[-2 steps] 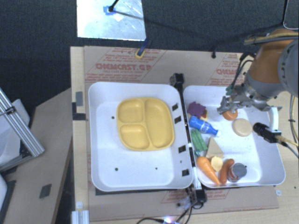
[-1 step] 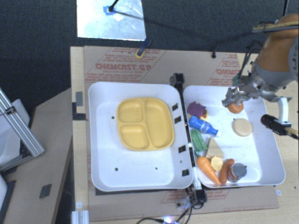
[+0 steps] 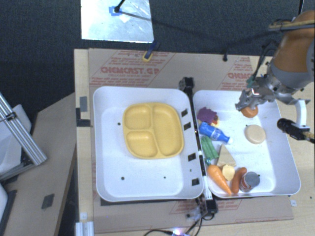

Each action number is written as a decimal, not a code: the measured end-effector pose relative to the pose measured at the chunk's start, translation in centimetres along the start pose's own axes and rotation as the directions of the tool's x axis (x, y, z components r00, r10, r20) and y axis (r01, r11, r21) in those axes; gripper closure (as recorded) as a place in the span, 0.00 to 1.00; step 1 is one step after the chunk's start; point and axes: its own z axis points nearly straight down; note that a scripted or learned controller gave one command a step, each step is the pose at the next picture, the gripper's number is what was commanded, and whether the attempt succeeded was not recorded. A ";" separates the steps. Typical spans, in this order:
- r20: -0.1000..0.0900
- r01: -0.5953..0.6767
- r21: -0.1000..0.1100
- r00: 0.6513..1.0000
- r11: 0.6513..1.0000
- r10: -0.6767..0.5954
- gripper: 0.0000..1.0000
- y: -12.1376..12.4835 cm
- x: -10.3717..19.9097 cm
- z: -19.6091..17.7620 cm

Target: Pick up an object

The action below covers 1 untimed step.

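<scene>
My pincer (image 3: 247,103) hangs over the far end of the right bin (image 3: 280,154), and I cannot tell its state. An orange ball (image 3: 250,112) sits right under its tip, partly covered. A tan disc (image 3: 255,133) lies nearby. Both white bins rest on cardboard (image 3: 128,68); the left bin (image 3: 106,146) holds a yellow tray (image 3: 150,130). The arm (image 3: 293,53) is cut off at the picture's right edge.

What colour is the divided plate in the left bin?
Yellow. The plate shows clearly in the camera view, lying in the white left bin.
</scene>
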 end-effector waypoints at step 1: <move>-0.002 0.004 0.003 1.000 1.000 -0.004 1.00 -1.1 5.0 1.0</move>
